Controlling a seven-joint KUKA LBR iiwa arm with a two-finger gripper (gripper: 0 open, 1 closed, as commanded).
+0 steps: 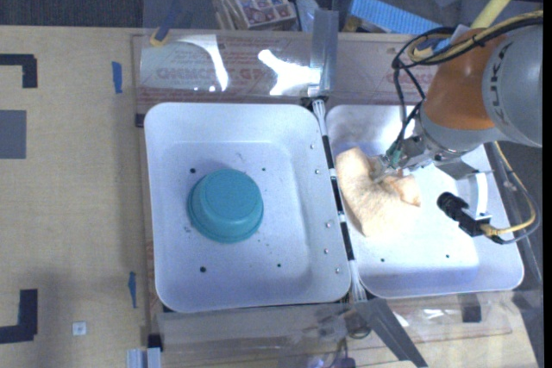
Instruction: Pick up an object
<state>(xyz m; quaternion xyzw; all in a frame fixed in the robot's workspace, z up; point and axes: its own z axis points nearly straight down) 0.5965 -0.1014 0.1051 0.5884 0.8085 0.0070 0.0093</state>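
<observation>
Teal bowl (226, 204) L bin, gripper (393, 168) on tan lump (373, 192)

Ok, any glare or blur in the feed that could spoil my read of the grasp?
Camera view: strong glare on the clear panel behind the bins; the right bin is washed out bright, so the pale tan object has soft edges; the gripper tip is small and slightly blurred.

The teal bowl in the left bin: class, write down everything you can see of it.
The teal bowl looks like smooth plastic, round, and seems to sit upside down, its flat circular base facing up and a wider rim spreading below. It rests on the floor of the left white bin, a little left of the middle, apart from every wall. Nothing else touches it. The arm's hand is over in the right bin, at a pale cloth-like lump.
</observation>
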